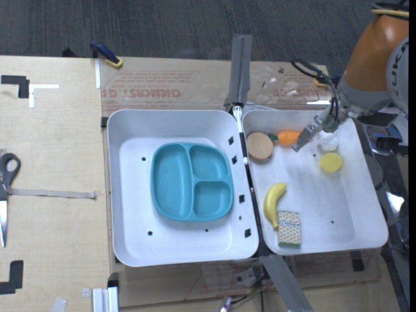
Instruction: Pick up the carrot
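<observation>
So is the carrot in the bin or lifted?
In the bin: the carrot lies on the right bin's floor beside the gripper.

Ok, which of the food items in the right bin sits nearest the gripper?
The carrot, orange, at the bin's back wall, just left of the gripper. The round cookie, lemon and banana lie farther off.

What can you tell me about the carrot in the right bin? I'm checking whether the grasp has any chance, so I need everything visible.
The carrot is small, orange, with a green end toward the round tan disc beside it. It looks like smooth toy plastic. It lies flat on the floor of the right bin, near the far wall. The gripper sits at its right end, close or touching; contact cannot be told. The carrot is not seen between the fingers.
</observation>
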Motion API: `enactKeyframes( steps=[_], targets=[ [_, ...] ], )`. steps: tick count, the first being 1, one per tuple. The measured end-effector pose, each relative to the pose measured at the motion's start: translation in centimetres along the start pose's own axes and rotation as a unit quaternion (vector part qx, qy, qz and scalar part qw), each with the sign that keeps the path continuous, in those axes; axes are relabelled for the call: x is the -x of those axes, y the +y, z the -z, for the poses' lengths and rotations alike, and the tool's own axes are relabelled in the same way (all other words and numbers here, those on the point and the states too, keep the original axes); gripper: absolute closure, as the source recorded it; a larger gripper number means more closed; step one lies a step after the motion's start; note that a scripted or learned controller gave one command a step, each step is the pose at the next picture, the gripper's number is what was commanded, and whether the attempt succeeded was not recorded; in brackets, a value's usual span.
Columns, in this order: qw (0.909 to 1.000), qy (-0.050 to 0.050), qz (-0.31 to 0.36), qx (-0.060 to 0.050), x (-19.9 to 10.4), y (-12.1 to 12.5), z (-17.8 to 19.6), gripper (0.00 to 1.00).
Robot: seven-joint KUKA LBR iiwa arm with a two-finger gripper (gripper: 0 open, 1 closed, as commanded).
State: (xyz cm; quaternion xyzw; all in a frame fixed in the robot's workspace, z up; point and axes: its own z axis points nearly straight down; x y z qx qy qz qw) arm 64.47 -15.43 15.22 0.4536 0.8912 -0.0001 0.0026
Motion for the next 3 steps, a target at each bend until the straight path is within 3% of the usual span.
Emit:
enactKeyframes(
  steps=[1, 2, 3],
  targets=[
    [0.999, 0.0, -0.045, 0.0, -1.6, 3.0, -5.7, 0.0],
    [0.9991, -0.001, -0.043, -0.001, -1.6, 3.1, -4.7, 1.0],
    [0.997, 0.0, -0.078, 0.0, -5.6, 6.0, 10.0, 1.0]
  ],
)
